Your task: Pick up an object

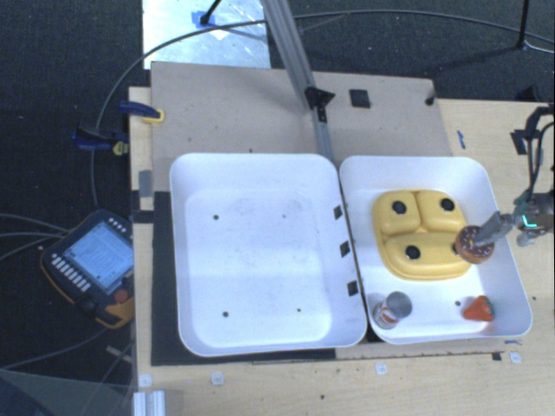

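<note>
**Arm at the right bin's edge, small donut-like piece beneath its tip**

The desk (286, 115) carried two shallow white bins side by side. The left bin (199, 319) sat toward the desk's left edge; the right bin (381, 176) held everything loose. Largest among its contents was a yellow moulded tray-like piece (418, 237) with three dark spots, lying near the bin's middle and reaching toward its right wall. It looked like rigid plastic, broad and smooth, and probably too wide for a two-finger grasp except across a rim.

The arm reached in over the right wall of that bin, and its gripper (487, 232) hung just at the yellow piece's right edge. Whether the fingers were apart or together could not be told; they were too small and blurred at that spot.

Directly under the tip lay a small brown ring-shaped object (473, 245), speckled like a toy donut, touching or overlapping the yellow piece's right edge. Judged as the likely target, it seemed light and stiff, with a rounded surface that could slip; a pinch across its outer rim would suit it best.

Near the bin's front edge stood a small can (392, 308) with a grey top, by the left corner. A little red strawberry-like toy (478, 308) rested in the front right corner, well apart from the can.
</note>
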Motion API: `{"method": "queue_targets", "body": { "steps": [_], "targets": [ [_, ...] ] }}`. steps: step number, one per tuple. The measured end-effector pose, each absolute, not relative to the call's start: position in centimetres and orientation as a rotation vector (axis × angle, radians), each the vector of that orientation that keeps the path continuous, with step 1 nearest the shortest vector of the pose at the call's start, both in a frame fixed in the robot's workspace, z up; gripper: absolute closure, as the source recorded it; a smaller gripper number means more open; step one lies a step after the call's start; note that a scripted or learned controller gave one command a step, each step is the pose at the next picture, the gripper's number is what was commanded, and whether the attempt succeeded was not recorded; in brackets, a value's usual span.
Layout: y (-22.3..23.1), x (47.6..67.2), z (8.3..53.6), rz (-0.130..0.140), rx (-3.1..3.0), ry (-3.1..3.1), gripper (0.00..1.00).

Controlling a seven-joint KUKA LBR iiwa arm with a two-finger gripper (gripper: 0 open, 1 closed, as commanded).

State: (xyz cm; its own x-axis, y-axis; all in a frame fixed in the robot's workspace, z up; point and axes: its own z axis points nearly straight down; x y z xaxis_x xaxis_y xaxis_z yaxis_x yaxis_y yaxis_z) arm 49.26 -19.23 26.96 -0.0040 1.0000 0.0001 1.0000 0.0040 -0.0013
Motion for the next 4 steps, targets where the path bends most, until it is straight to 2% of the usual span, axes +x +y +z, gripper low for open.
{"method": "queue_targets", "body": {
  "steps": [1,3,4],
  "targets": [
    [-19.2,49.3,27.1,-0.001,-2.217,-2.228,0.00],
    [-19.2,50.4,16.5,0.001,-2.219,-2.223,0.00],
    [-18.7,49.6,11.4,0.001,-2.207,-2.220,0.00]
  ]
}}
